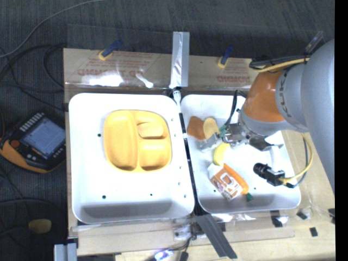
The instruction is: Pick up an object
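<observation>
Arm reaching into the right bin (288,200), its tool (227,136) low among the objects there.

The grey arm with its orange band (263,99) comes in from the right and bends down over the right bin; whether the tool is spread or pressed together cannot be told from this angle. Just beside the tool lie a brown-and-tan rounded object (201,128) to its left and a pale yellow piece (219,154) just below it. Nearer the front wall rests an orange and white packet (229,181), tilted, with a small green bit (249,198) at its corner. The left bin (92,200) holds a yellow divided tray (137,140). Both bins sit side by side on the counter (81,64).
</observation>
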Robot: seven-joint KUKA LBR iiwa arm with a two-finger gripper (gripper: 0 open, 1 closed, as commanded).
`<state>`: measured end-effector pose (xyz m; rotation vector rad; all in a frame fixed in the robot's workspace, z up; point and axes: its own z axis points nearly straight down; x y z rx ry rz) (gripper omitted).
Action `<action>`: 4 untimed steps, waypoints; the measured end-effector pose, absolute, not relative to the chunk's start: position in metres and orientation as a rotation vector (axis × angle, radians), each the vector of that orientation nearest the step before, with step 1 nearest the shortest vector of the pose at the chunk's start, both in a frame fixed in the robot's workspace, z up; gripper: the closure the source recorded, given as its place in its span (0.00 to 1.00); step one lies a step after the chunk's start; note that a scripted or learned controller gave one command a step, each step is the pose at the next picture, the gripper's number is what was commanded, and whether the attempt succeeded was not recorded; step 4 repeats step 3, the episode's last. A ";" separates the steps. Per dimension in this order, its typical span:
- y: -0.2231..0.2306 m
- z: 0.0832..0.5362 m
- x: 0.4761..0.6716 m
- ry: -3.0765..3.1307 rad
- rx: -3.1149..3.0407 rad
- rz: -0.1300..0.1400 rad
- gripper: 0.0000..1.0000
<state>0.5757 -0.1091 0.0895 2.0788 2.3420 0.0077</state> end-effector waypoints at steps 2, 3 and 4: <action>-0.123 0.090 0.602 2.435 1.973 0.004 1.00; -0.066 0.183 0.595 2.372 2.060 -0.004 1.00; -0.066 0.183 0.595 2.372 2.060 -0.004 1.00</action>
